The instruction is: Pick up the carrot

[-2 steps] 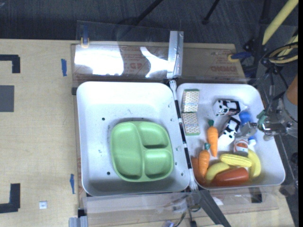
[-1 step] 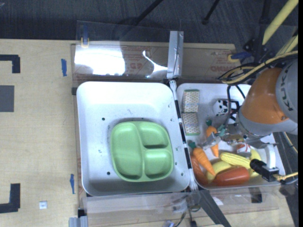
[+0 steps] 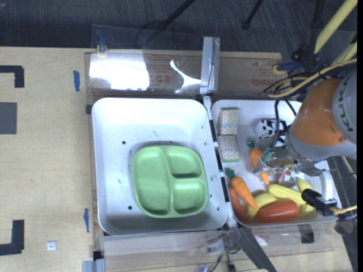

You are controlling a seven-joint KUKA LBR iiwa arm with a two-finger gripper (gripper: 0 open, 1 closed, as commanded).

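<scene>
One carrot is what we look for, and we find it in the right bin, near the front-left corner, lying at a slant with its green top toward the bin's left wall and its tip toward the front. It rests on or against other toy food: a red piece just in front of it, yellow pieces to its right. A smaller orange item sits further back, so we must not mix the two.

We judge the step as approach, not yet grasp. The gripper is low over the middle of the right bin, near the carrot but apart from it, w/ nothing visible between the fingers. If the fingers are apart or together we cannot tell; the wrist and clutter hide them.

Next move, in our opinion: shift toward the front-left, turn the fingers across the carrot's long axis, then go down. Room is tight, bc the bin wall is just beside the carrot and the neighbours touch it. A grab could take the red piece too, or push the carrot away.

Surface: two white bins side by side on a wood bench. The left bin holds a green tray w/ three compartments. Two cracker-like packs lie along the right bin's left wall. Cables hang behind the arm.
</scene>
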